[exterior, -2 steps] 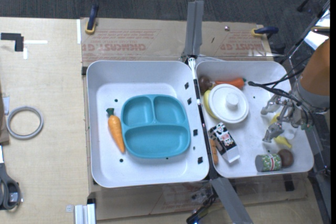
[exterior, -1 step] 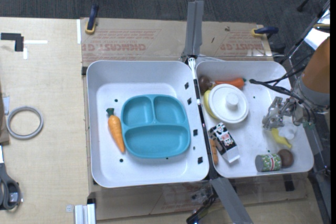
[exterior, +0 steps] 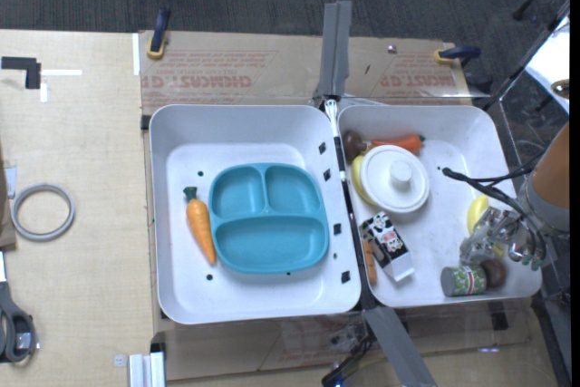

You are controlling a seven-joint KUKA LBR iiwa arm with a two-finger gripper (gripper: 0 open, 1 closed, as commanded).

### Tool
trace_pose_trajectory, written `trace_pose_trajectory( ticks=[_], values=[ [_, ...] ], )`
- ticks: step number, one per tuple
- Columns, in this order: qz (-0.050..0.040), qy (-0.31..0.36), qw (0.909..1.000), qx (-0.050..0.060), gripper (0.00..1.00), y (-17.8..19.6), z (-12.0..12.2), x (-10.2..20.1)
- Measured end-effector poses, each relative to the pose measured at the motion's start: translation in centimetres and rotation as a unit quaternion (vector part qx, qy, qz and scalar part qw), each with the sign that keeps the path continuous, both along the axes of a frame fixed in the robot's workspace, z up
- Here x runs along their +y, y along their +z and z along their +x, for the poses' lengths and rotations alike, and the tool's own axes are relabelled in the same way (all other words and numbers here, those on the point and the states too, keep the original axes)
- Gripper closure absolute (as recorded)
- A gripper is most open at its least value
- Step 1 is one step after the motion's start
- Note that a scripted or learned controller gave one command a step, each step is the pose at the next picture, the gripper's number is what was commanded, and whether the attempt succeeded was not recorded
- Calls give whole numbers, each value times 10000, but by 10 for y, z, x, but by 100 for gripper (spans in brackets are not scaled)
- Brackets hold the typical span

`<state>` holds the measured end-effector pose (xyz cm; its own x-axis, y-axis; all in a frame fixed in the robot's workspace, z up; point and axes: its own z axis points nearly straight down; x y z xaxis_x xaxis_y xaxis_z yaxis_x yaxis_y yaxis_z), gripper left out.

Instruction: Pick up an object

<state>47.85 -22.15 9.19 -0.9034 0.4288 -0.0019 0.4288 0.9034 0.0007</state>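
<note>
My gripper [exterior: 478, 247] hangs low over the front right corner of the right bin [exterior: 426, 120]. Just below and left of it a small green can [exterior: 464, 281] lies on its side, with a dark brown round object [exterior: 494, 271] beside it. A yellow piece [exterior: 478, 211] shows just above the gripper. A white lidded bowl [exterior: 396, 178] sits on a yellow item at the bin's back left, with an orange carrot [exterior: 404, 142] behind it. A cow-patterned carton [exterior: 390, 245] lies near the divider. Nothing is visibly lifted off the bin floor.
The left bin [exterior: 168, 222] holds a blue divided plate [exterior: 269, 217] and an orange carrot [exterior: 200, 225] to its left. On the bench to the left lie a roll of tape [exterior: 40, 211] and scissors [exterior: 16, 331]. A black cable [exterior: 485, 182] crosses the right bin's edge.
</note>
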Motion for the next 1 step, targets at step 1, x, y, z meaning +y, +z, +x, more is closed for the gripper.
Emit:
trace_pose_trajectory(
  ticks=[1],
  values=[
    [3,-1137,9935,6,100,23,0,77]
  ],
)
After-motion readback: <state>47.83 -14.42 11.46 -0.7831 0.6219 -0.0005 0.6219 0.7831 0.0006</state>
